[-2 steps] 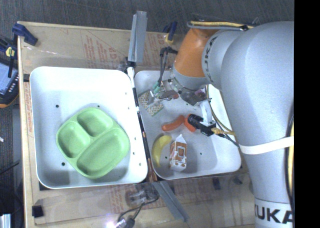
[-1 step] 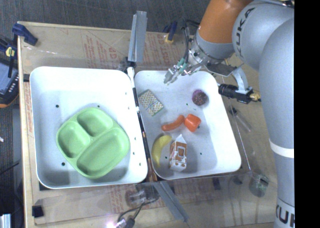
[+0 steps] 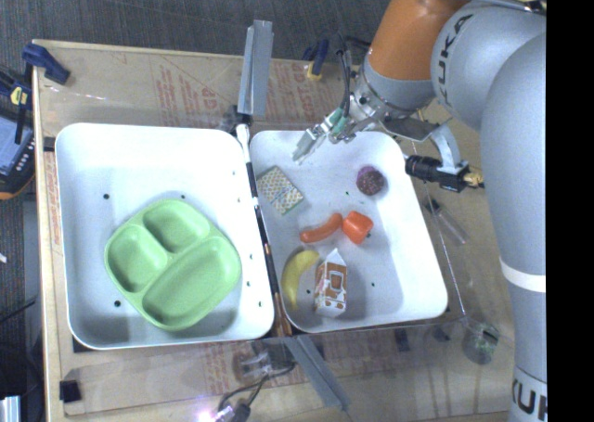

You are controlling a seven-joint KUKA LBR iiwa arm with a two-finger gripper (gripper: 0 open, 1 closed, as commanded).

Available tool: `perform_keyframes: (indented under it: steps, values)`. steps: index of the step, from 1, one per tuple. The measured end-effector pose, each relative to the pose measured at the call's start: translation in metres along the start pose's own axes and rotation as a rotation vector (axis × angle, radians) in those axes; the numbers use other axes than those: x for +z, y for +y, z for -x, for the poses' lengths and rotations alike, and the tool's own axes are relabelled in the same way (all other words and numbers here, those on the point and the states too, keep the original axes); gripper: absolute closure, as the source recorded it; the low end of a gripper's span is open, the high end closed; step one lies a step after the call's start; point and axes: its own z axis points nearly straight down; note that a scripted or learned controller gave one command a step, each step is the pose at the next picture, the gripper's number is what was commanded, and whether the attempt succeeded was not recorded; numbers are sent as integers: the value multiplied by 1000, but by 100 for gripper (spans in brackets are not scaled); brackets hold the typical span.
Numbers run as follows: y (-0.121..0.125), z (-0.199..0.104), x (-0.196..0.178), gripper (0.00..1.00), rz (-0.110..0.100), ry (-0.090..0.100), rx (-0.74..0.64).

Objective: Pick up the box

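The box [image 3: 330, 287] is a small white and orange carton lying in the right bin [image 3: 422, 262] near its front wall, next to a banana [image 3: 296, 278]. My gripper [image 3: 318, 139] hangs over the back edge of the right bin, well behind the box and apart from it. Its fingers [image 3: 303, 147] stand open with nothing between them.
A flat patterned square [image 3: 279, 190] lies at the right bin's left side. In that same bin are a dark purple round item [image 3: 371, 180], an orange sausage-like piece [image 3: 321, 228] and an orange block [image 3: 356, 225]. The left bin [image 3: 83, 160] bears a green divided plate [image 3: 174, 263].
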Motion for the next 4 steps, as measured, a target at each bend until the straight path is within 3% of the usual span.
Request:
perform_keyframes:
  steps: [1, 2, 3, 4]
  values:
    - [-15, -2, 132, 0, -4, 3, 46]
    - [-14, -2, 121, 100, -4, 2, 41]
    - [-15, -70, 5, 100, -2, 1, 127]
    - [2, -84, -5, 100, -3, 2, 123]
